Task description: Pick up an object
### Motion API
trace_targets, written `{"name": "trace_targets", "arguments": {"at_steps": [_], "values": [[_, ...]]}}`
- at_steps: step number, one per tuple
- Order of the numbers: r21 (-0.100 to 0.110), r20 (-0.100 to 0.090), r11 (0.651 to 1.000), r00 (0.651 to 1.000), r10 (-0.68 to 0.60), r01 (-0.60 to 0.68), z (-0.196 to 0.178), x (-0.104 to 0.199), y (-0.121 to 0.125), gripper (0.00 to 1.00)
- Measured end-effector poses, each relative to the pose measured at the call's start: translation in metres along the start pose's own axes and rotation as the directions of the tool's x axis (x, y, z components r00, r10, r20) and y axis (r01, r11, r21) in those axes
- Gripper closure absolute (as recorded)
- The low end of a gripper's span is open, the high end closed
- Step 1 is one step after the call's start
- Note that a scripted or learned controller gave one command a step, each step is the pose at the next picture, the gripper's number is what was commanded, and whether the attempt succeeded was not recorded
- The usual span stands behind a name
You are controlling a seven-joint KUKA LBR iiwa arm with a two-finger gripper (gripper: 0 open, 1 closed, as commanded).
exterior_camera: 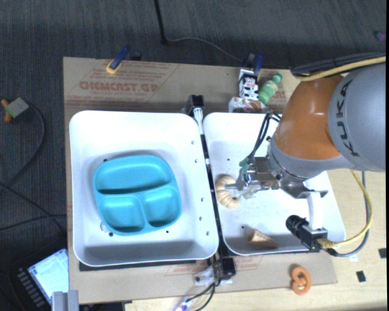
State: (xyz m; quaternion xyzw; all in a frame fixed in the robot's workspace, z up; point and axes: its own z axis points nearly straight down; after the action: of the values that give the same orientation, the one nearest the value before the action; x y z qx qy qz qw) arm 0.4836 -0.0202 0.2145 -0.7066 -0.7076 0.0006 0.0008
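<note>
Closing on the tan shell-like object (227, 192) looks like the step in hand, judging by where the hand (248, 181) sits: low in the right bin (228, 129), its tip just beside that object's right side. Fingers cannot be made out under the wrist hardware, so whether the hand is wide, narrow or holding anything cannot be told. To do it well the arm likely needs to centre over the object rather than beside it, since it lies close against the bin's left wall, leaving little room for a finger on that side; a grasp across the free axis seems safer. Risk: nudging it against the wall instead of catching it.

The object is small, pale tan to cream, rounded and lumpy, with a ribbed look; probably light and a bit slippery. A second small brown wedge-shaped piece (261, 239) lies near the right bin's front edge, well apart from the hand. The left bin (84, 129) holds a blue divided tray (137, 194). An orange ring (301, 279) rests on the surface (91, 83) outside the bins.
</note>
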Motion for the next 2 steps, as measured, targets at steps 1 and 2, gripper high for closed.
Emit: {"name": "trace_targets", "arguments": {"at_steps": [1,2], "values": [[-0.001,0.000,1.000,1.000,0.000,0.000,0.000,0.036,0.000,1.00],[0.001,0.001,1.000,1.000,0.000,0.000,0.026,0.092,0.000,1.00]]}}
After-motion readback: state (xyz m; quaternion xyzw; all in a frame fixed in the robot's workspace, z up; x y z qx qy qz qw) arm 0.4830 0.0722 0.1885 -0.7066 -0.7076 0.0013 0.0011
